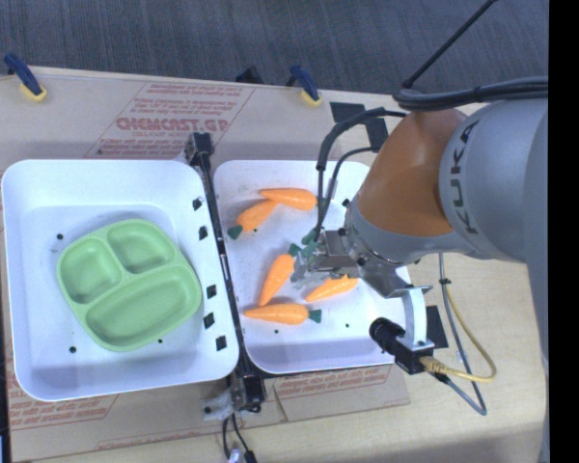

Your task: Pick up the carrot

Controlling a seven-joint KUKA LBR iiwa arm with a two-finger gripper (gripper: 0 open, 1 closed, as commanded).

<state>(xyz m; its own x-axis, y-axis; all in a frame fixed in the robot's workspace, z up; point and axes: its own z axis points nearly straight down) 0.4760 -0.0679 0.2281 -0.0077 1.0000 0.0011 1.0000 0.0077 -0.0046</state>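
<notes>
Several orange carrots with green tops lie in the right bin (270, 355). One carrot (289, 198) lies at the back, with a shorter one (254, 216) just left of it. A third carrot (276, 278) lies slantwise in the middle and a fourth (278, 313) lies flat nearer the front. My gripper (312, 258) hangs low over the bin's middle, between the slanted carrot and another carrot (333, 287) that lies partly under the wrist. I see no carrot lifted off the bin floor.
The left bin (29, 355) holds a green divided plate (130, 283). A black divider (212, 249) with clips runs between the bins. The grey and orange arm (434, 191) covers the right bin's right side. Cables trail off the bench at the right.
</notes>
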